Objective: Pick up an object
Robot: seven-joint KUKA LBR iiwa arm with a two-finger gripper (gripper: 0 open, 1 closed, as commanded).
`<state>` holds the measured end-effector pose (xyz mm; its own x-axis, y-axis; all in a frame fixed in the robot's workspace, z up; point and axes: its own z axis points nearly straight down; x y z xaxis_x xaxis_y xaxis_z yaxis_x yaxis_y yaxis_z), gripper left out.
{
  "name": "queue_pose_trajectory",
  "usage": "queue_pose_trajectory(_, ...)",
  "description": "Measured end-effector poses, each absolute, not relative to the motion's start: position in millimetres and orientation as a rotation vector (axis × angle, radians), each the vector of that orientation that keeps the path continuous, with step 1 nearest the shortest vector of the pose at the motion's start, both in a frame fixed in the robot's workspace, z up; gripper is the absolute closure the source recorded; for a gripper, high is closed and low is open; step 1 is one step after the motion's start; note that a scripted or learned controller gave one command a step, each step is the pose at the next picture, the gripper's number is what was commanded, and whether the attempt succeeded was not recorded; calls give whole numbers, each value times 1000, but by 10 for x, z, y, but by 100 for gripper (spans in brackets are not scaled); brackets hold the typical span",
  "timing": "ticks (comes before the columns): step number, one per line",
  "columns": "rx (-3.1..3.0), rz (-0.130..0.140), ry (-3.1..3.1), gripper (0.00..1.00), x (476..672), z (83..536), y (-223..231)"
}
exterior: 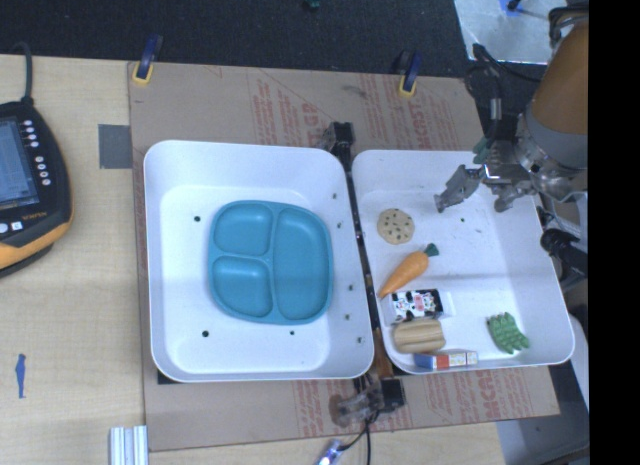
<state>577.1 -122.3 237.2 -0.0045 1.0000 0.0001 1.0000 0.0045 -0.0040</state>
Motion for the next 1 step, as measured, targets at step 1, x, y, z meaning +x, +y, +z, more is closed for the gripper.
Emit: queue_pose_trajectory(1,-2212,9,-2223,0,5749,988,-1093)
